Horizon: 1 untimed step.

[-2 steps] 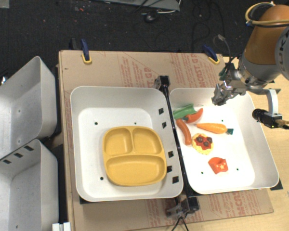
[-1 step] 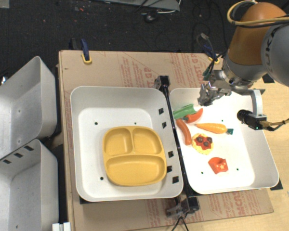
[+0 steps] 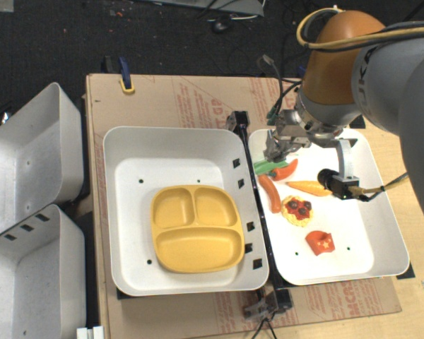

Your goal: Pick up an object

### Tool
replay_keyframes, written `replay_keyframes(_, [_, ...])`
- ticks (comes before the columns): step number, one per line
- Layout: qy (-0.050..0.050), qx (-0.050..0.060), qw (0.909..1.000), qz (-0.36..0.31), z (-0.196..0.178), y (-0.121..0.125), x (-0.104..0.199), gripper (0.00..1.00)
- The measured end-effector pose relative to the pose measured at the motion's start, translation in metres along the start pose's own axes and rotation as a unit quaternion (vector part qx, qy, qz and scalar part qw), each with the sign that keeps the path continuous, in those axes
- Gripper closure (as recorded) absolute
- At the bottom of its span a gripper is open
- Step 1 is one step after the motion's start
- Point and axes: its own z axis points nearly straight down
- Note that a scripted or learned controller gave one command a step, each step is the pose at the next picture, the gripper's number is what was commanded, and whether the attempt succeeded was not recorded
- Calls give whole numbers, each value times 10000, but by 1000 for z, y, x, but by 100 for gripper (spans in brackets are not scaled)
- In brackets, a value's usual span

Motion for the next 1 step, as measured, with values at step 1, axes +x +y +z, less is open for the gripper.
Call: replay_keyframes(1, [-1, -16, 10000, 0, -12, -5, 51, 100])
